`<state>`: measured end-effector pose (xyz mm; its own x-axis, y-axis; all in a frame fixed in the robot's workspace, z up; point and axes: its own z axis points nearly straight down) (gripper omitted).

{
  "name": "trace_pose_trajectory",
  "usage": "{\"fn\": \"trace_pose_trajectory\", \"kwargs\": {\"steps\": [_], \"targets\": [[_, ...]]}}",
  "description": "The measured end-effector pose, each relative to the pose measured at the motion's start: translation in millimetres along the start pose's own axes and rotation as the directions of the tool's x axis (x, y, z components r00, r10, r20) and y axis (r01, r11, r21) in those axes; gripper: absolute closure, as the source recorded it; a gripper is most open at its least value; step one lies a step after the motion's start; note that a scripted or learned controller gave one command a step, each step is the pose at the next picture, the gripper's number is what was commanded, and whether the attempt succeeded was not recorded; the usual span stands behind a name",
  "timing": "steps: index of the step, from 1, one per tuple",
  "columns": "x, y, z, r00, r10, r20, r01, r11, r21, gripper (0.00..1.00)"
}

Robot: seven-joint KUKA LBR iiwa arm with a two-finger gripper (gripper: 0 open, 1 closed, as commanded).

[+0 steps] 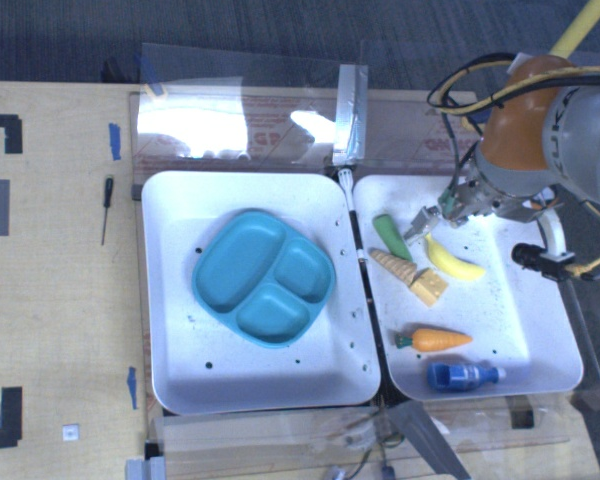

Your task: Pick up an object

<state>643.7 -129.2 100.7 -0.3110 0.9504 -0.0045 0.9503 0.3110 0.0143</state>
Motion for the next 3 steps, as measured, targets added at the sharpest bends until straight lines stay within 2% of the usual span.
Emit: {"fn": "trace_pose_trajectory", "kwargs": {"steps": [1,2,3], "targets": [[20,-42,13,0.999,0.047,-0.001,-0.047,0.999,0.007,0.00],[19,-39,4,0.999,0.047,0.002,-0.048,0.999,0.003,1.00],[94,-21,-131,1.000,0.005,-0.002,-0.005,1.000,0.001,1.00]]}}
